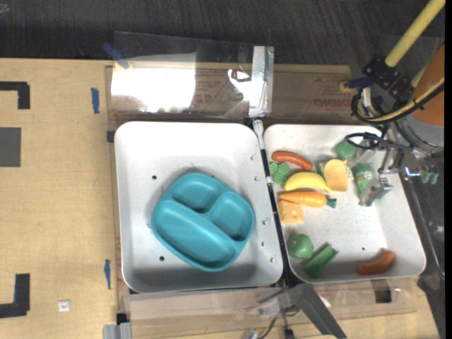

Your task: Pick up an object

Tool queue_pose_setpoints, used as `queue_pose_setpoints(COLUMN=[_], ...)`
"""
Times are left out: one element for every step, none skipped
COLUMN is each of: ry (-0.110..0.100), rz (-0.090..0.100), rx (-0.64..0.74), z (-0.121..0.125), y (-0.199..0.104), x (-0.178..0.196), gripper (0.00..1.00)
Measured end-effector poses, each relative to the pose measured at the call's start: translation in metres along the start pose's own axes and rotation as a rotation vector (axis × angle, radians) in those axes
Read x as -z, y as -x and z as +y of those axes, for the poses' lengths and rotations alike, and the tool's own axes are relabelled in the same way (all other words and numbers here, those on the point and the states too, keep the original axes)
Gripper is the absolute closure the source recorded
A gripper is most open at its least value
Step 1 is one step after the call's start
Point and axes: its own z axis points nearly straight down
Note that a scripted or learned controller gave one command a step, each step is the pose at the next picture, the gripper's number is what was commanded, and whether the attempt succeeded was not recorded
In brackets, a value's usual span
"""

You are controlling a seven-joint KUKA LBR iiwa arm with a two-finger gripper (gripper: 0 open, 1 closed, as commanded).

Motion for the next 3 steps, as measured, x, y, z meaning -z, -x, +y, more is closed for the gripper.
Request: queue_pose_setpoints(ry=[-0.003,0.001,-0.003], rz=[-0.022,-0.004,-0.018], rx=[0.116,0.194,0.195], z=[0.009,0.051,0.052], y=[0.037,0.029,0.033], x=[-0.083,-0.100,-0.085], gripper=[0.00,0.00,1.00])
